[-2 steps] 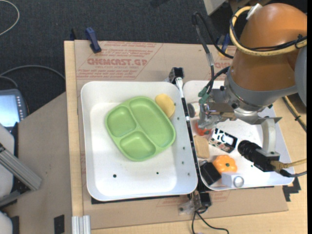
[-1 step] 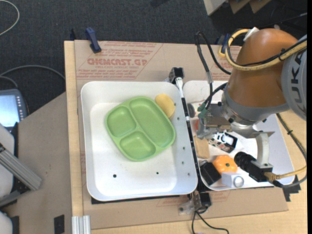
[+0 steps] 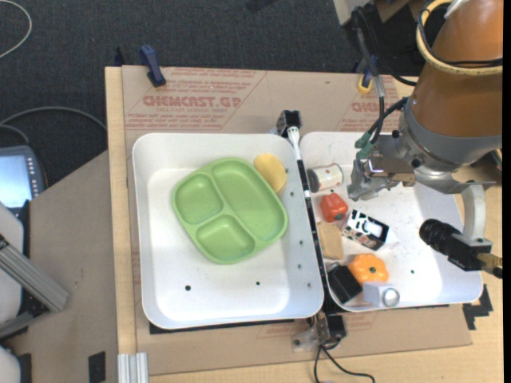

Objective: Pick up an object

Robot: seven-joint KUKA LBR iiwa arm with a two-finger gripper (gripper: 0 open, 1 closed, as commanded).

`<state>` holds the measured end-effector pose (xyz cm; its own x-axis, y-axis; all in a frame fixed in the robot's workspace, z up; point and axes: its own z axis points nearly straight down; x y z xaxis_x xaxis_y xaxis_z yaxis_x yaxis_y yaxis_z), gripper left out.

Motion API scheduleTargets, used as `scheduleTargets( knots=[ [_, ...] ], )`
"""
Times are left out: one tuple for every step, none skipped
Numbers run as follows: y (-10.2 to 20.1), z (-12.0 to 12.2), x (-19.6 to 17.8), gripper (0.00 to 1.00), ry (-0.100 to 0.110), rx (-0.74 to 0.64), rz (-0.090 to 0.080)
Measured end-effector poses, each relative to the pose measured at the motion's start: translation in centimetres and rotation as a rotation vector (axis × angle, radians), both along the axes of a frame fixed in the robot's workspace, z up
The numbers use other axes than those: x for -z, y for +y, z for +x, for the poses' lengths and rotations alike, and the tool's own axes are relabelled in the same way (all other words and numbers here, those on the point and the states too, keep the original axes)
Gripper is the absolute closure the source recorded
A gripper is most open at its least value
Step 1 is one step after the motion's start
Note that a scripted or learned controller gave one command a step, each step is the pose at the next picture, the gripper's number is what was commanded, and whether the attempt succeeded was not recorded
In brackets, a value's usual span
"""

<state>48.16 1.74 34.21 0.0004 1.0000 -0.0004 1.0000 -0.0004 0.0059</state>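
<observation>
Over the right bin (image 3: 447,294), the gripper (image 3: 363,183) hangs above the red piece (image 3: 334,207); finger state cannot be told. Pickable items crowd the bin's left wall: white cylinder (image 3: 325,177), orange pumpkin (image 3: 369,268). Green tray (image 3: 230,210) sits in the left bin (image 3: 160,278).

dark carpet floor (image 3: 200,22), tan bench (image 3: 72,238), loose cables (image 3: 16,22)

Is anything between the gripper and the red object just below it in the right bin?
Nothing visible lies between them. The gripper hangs above the right bin, and the red object sits just below-left, with a white cylinder beside it.
</observation>
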Motion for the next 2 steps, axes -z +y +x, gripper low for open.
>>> scheduleTargets(
  knots=[
    [-1.7, 4.7, 7.0, 1.0, 0.009, 0.002, 0.0],
    [-2.7, -0.3, -6.0, 1.0, 0.0, -0.001, 0.0]
  ],
)
